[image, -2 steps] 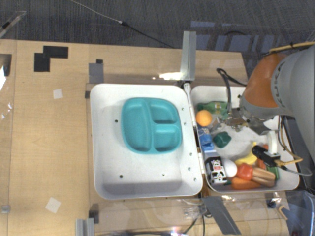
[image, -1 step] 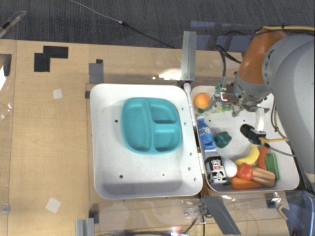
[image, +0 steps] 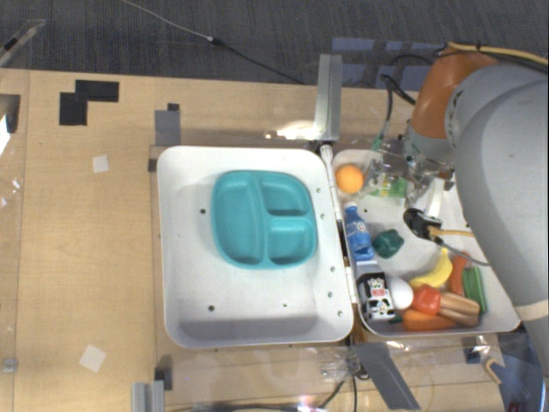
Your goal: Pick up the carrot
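Observation:
The carrot (image: 424, 321) is an orange, elongated shape lying along the front wall of the right bin (image: 369, 320), under a red pepper (image: 426, 299) and next to a tan block (image: 459, 308). My gripper (image: 396, 172) hangs over the back of the same bin, beside an orange ball (image: 349, 178). It is far from the carrot, near the opposite end of the bin. The grey arm (image: 502, 178) covers the bin's right side.
The right bin also holds a blue bottle (image: 356, 235), a dark green piece (image: 388, 243), a banana (image: 436, 272), a white egg (image: 401, 295), a black-and-white box (image: 372, 294) and a green vegetable (image: 474, 287). A teal divided plate (image: 262, 218) lies in the left bin (image: 184, 299).

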Controlling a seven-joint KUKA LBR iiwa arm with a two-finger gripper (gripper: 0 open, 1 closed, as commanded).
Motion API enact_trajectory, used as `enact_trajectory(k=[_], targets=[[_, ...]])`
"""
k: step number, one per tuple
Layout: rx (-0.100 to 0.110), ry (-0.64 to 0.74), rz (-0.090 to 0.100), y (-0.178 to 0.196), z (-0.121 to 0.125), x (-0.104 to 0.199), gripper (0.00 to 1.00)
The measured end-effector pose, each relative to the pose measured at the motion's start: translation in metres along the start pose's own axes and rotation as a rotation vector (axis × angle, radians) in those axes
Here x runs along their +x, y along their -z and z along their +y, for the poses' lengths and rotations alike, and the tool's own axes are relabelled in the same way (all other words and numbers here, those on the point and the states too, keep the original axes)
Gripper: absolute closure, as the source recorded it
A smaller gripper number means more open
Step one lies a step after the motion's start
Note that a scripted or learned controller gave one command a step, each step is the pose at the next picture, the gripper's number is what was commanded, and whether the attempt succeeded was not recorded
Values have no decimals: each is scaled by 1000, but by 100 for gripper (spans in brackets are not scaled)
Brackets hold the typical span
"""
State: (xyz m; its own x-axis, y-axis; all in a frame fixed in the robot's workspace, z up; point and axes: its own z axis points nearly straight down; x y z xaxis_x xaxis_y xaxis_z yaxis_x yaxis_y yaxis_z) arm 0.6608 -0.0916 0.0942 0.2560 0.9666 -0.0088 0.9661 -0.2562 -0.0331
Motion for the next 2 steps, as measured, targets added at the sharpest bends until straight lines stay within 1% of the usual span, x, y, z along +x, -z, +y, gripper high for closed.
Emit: enact_trajectory(k=[1,2], targets=[[-2,-79,1,-4,-4,0,0],[-15,-72,9,10,-1,6,100]])
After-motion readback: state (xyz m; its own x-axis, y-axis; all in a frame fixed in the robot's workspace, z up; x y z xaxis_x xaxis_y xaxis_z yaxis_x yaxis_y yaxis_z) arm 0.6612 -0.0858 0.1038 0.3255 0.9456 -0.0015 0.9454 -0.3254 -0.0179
